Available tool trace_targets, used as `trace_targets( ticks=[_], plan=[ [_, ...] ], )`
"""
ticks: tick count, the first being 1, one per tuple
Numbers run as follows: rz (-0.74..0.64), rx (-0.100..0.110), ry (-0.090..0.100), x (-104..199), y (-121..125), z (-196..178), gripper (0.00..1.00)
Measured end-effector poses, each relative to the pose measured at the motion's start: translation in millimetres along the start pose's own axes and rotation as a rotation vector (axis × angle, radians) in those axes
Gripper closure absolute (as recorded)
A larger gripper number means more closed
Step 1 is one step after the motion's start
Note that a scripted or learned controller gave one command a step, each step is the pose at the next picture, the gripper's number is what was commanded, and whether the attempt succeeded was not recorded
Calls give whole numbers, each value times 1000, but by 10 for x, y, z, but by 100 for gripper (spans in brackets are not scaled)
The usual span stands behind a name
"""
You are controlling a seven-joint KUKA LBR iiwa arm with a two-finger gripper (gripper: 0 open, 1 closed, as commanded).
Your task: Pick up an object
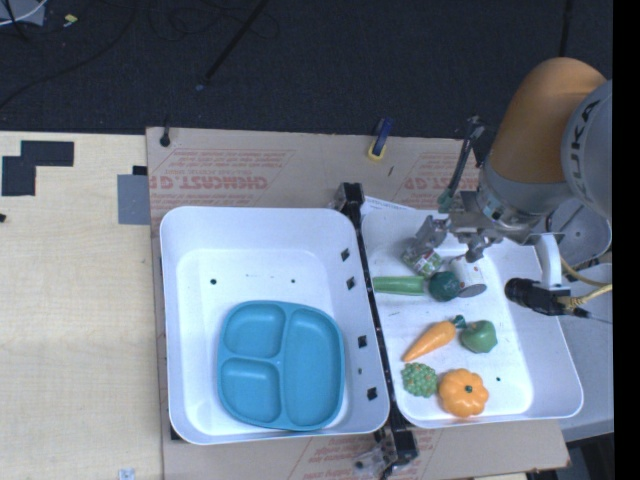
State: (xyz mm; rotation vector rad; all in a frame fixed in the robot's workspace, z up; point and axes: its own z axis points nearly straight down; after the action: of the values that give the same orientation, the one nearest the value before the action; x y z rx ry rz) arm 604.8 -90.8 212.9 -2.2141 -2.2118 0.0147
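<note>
Grey metal of the gripper (pixel 437 251) hung over the upper part of the right bin (pixel 560 388), low above its white floor, with the orange band of the arm (pixel 545 118) behind it at the right. In the camera view the two fingers pointed down and to the left, and a small clear thing with a little green and red on it (pixel 422 261) sat at their tips; it seemed to be touching them, but whether it was really pinched between them I cannot tell, and how far the fingers stood apart was also not clear from this slant. Just below the gripper lay a long green vegetable (pixel 398 285) with a dark green round piece (pixel 445 286) at its right end. Lower in the same bin lay an orange carrot (pixel 430 339), tilted, with a green pepper (pixel 479 336) just beside its top. Near the front wall were a small broccoli (pixel 421 379) and an orange pumpkin (pixel 463 392), touching or almost touching each other. The left bin (pixel 190 258) held a blue divided plate (pixel 280 365), well apart from the gripper. Both bins stood side by side on a brown cardboard sheet (pixel 250 173).
</note>
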Motion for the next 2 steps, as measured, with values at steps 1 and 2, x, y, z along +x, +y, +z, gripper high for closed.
trace_targets(
  ticks=[1, 2],
  plan=[
    [-2, -14, -2, -2, 26, -78, 0],
    [1, -8, 0, 70, -46, 426, 0]
  ],
)
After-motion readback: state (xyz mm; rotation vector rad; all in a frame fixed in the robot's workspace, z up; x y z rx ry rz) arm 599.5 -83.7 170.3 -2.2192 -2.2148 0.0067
